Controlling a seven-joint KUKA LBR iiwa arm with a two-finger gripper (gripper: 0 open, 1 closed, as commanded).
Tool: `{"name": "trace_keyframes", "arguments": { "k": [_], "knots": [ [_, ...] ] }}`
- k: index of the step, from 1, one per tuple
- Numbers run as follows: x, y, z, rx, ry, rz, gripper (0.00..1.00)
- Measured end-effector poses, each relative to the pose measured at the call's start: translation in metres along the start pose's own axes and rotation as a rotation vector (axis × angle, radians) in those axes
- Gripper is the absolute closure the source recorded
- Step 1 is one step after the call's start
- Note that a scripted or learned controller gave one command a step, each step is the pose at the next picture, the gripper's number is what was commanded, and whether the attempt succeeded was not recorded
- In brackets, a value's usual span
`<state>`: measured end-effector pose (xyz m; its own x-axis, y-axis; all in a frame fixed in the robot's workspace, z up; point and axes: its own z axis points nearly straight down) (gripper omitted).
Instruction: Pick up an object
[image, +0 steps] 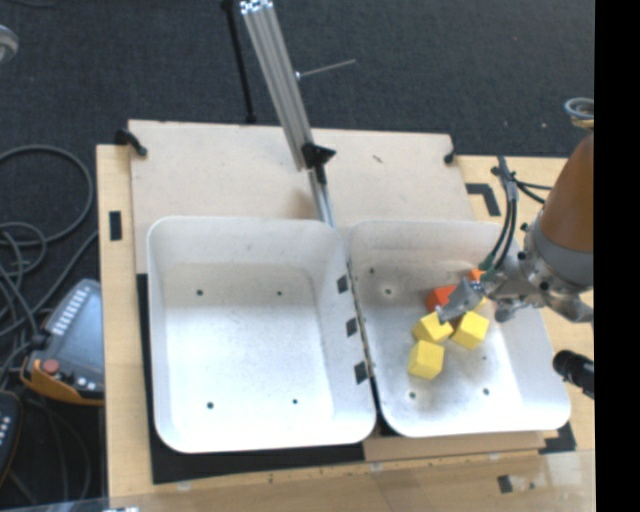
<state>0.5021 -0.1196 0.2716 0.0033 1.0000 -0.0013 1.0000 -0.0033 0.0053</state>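
A pale wooden bench (290, 165) is standing on a dark carpeted floor (120, 60) and is carrying two shallow white bins side by side. Black cables (30, 230) are looping across the floor at the left edge, and a handheld control pendant (72, 340) with an orange trim is lying beside the bench there. A slanted aluminium rail (280, 85) is rising from behind the bins at the point where they are meeting. The left bin (250, 330) is showing bare speckled white floor, and the right bin (400, 270) is holding a cluster of small blocks near its centre. The arm (570, 215) is reaching in from the right, its orange band and grey wrist sitting over the right rim of the right bin, with cables running down along the wrist. The gripper (468, 296) is pointing left and downward into the right bin, with its tip sitting low over the block cluster. Three yellow cubes (436, 328) are lying close together, two of them directly under and just beside the gripper tip and the third slightly nearer the front of the bin. An orange block (440, 297) is lying just left of the gripper tip, touching or nearly touching it. The spread of the gripper cannot be told from this view, and no block is visibly clamped.
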Motion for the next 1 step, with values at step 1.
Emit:
{"name": "trace_keyframes", "arguments": {
  "k": [1],
  "knots": [
    [-0.0018,0.0209,0.1430,0.011,0.001,-0.003,0.00]
  ]
}}
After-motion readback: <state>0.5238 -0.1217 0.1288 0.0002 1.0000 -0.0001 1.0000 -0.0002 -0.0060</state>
